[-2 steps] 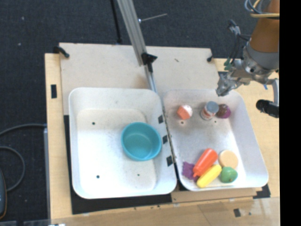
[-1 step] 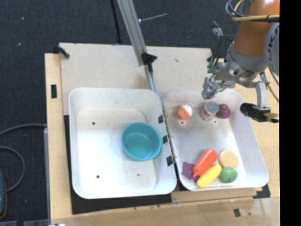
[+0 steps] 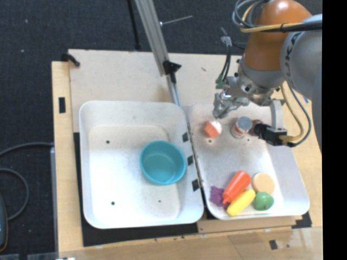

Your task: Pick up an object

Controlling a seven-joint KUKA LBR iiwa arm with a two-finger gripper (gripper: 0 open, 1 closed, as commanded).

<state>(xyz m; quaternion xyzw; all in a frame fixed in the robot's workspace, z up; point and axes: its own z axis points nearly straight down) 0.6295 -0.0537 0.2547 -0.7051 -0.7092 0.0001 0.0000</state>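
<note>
Pincer (image 3: 221, 110) hovers at 12 o'clock of right bin (image 3: 282, 161), just above orange-white toy (image 3: 212, 128); finger state can't tell. Nothing lifted yet.

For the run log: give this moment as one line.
gripper: above right bin's far end, near orange-white piece | held: nothing seen | blue bowl: left bin | step: pick pending

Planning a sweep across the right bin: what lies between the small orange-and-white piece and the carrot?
Camera view shows bare white bin floor between the orange-and-white piece and the carrot; nothing lies on that stretch.
</note>
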